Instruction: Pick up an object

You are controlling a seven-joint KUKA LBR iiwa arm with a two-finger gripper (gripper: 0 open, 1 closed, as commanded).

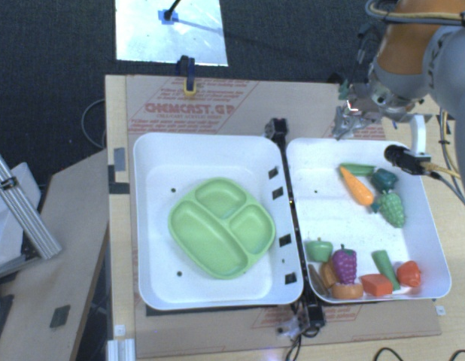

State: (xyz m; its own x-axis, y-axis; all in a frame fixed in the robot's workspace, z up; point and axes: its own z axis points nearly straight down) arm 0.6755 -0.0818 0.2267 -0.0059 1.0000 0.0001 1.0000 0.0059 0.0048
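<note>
My pincer (345,123) hangs above the right bin's (432,235) far rim, grip state unclear, carrot (356,186) nearby.

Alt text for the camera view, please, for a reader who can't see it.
A grey-and-orange robot arm holds its claw above the back edge of the right white bin, which holds toy food, including an orange carrot and purple grapes. The left white bin holds a green divided plate.
</note>
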